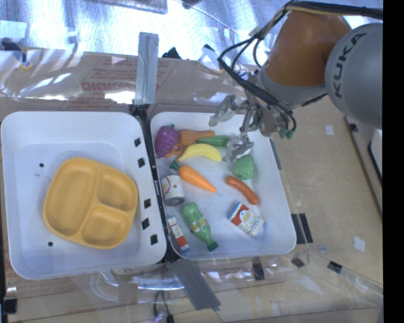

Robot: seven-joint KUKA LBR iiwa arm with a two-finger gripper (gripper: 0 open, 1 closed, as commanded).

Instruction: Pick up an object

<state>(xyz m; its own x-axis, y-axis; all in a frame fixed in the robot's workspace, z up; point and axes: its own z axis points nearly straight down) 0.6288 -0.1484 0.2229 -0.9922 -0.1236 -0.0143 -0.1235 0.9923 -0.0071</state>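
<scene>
two shallow white bins sit side by side on a tan bench, clear plastic sheeting and grey tape round their edges, and the action is over the right bin point(283, 214). the gripper point(239, 148) hangs low at that bin's upper right, metal fingers pointing down, and whether they are apart or together i cannot tell from this angle. nothing is visibly between them. right under the tip sits a green toy vegetable point(243, 167), looking as if it touches the gripper. just left of the gripper lies a yellow banana point(200, 153), with a green cucumber point(214, 140) above it and an orange piece point(192, 136) beside that. purple grapes point(165, 140) sit at the bin's upper left corner. moving down, a carrot point(197, 178) lies tilted in the middle, a small can point(173, 189) near the left wall, and an orange-red sausage-like piece point(243, 190) to the right. lower still, a green bottle point(198, 225), a small carton point(246, 220) and a slim red-and-white packet point(176, 234) against the left wall. behind the gripper the grey arm point(353, 66) with its orange band comes in from the right, black cables looping over the wrist. over in the left bin point(20, 133), well apart from all this, a yellow divided tray point(90, 202) lies flat.
</scene>
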